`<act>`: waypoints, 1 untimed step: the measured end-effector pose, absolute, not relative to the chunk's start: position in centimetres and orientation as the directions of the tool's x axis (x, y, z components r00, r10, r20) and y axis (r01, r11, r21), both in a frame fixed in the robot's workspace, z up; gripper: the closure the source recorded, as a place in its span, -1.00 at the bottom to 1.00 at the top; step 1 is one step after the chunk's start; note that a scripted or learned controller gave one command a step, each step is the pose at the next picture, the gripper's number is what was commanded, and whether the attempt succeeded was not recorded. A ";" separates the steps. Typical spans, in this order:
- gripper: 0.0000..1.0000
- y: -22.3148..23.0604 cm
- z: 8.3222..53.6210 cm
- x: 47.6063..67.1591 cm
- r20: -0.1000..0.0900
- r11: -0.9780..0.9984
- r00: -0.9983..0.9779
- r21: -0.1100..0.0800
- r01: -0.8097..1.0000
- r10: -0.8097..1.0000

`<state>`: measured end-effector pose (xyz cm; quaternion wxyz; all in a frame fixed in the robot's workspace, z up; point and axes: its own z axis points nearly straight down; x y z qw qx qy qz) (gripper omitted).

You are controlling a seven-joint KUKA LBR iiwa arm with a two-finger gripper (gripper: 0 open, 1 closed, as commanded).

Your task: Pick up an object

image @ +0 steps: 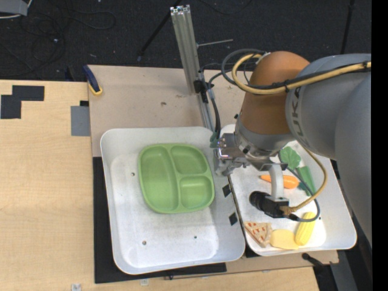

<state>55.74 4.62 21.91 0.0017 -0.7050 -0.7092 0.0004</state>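
Orange plastic toy carrot [285, 180] lies in the shallow white bin [339, 238] beside the gripper [233, 156], whose state cannot be told. Probably light, rigid, slick; grasp across its thicker middle.

- Bench [145, 96]: flat tan top, bare along the far side.
- Black mat [97, 223] on it, showing as a dark border under the bins.
- Left bin [163, 244]: shallow, white, on the mat.
- Right bin [337, 223]: white, just beside the left one, edges close or touching.
- Aluminium post [184, 47] stands upright behind the bins.
- Small blue-and-yellow item [93, 81] at the far left corner, possibly a clamp.
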 end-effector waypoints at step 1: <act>1.00 10.2 23.2 55.6 0.002 0.006 -0.006 -0.003 1.000 1.000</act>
